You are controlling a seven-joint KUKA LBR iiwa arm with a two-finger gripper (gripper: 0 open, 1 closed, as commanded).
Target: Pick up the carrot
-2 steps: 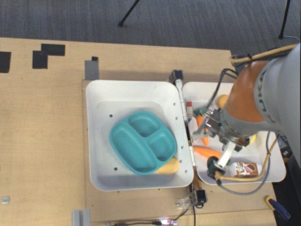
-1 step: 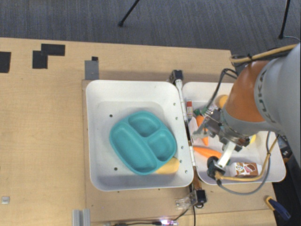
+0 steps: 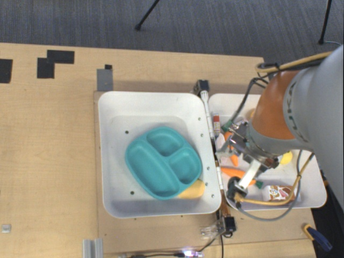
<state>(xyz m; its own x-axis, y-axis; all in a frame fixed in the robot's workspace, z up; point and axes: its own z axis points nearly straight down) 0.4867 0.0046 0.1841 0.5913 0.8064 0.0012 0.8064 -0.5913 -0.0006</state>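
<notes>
Camera view: gripper (image 3: 243, 144) hangs low over right bin (image 3: 231, 102), by its left edge; open or closed, can't tell. Carrot (image 3: 232, 172) lies just beside it, along left wall nr bin's lower-left corner. Left bin (image 3: 123, 112) holds teal plate (image 3: 164, 162).
</notes>
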